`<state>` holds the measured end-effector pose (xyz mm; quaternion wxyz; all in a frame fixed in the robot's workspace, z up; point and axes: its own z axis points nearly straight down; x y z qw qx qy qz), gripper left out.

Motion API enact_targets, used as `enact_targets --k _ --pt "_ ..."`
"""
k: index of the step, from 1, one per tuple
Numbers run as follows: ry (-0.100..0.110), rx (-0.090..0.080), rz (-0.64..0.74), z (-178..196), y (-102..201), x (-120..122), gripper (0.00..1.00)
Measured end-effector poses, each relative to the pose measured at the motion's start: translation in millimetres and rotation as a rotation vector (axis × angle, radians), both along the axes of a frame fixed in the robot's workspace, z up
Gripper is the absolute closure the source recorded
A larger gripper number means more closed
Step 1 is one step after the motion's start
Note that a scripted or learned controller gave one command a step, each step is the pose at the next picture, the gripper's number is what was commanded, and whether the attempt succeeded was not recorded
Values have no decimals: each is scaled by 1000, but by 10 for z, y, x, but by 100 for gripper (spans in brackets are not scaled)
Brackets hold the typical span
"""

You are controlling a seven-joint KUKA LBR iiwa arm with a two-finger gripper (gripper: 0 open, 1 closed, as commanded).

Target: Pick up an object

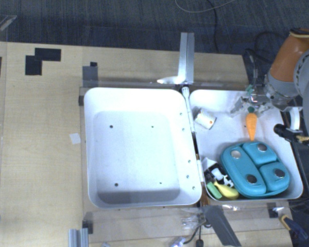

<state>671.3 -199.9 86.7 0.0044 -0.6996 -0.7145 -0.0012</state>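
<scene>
Two white bins (136, 99); we count one carrot (251, 125), one teal tray (255, 169), one banana (226, 190); gripper (253, 101) state unclear.

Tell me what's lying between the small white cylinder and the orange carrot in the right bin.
Nothing: in the camera view, only bare white bin floor separates the small white cylinder from the orange carrot.

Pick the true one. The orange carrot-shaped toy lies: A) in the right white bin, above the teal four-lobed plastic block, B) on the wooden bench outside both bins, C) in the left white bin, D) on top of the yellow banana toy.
A: the orange carrot-shaped toy lies on the floor of the right white bin, just above the teal four-lobed plastic block in the picture.
</scene>
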Motion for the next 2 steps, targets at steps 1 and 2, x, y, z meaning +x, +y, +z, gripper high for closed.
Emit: enact_targets --k 1,2 --pt "-13 -9 129 0 -51 -355 0" --pt "-9 -9 30 5 81 -57 0"
